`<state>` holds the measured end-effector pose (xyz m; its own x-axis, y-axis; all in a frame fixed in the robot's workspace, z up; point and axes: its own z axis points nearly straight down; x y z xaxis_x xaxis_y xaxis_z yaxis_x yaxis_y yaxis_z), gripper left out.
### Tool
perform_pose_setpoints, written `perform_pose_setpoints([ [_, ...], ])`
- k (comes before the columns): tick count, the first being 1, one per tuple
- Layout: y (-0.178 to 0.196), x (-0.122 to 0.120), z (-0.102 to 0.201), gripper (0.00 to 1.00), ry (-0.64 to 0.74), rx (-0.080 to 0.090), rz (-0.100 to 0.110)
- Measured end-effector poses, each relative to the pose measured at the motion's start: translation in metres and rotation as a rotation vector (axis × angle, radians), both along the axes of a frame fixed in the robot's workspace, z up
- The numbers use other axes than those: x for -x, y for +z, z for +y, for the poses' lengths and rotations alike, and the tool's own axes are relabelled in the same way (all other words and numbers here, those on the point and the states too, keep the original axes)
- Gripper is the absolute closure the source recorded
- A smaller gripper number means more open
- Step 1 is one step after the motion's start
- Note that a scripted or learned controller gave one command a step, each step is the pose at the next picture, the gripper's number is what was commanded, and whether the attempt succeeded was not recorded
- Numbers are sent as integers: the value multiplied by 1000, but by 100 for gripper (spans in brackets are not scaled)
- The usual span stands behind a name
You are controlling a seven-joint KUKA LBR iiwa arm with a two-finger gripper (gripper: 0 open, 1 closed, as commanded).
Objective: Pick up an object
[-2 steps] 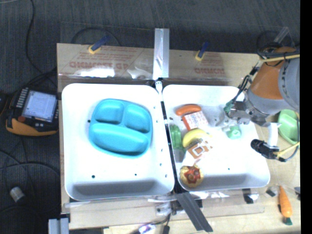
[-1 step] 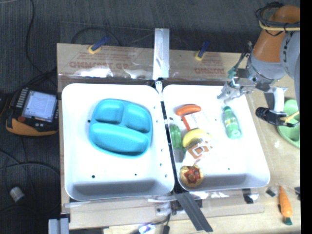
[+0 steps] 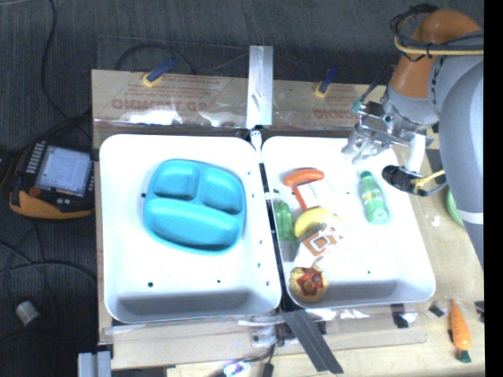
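Hand (image 3: 363, 144) sits over the back right corner of the right bin (image 3: 393, 281), metal fingers slightly parted, nothing between them. Green bottle (image 3: 372, 196) lies flat just in front of the hand, apart from it. Further left: orange sausage-shaped piece (image 3: 303, 177), yellow banana (image 3: 309, 221), red-brown fruit (image 3: 309, 283).

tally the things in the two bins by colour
blue: 1, the tray in the left bin
green: 2, bottle and bottle
orange: 1, carrot-like piece
yellow: 1, banana
red-brown: 1, round fruit
total: 6
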<state>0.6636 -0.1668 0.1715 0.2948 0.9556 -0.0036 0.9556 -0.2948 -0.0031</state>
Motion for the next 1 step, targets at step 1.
perform_pose_setpoints([
  [1, -76, -4, 9, 100, -454, 3, 0],
])
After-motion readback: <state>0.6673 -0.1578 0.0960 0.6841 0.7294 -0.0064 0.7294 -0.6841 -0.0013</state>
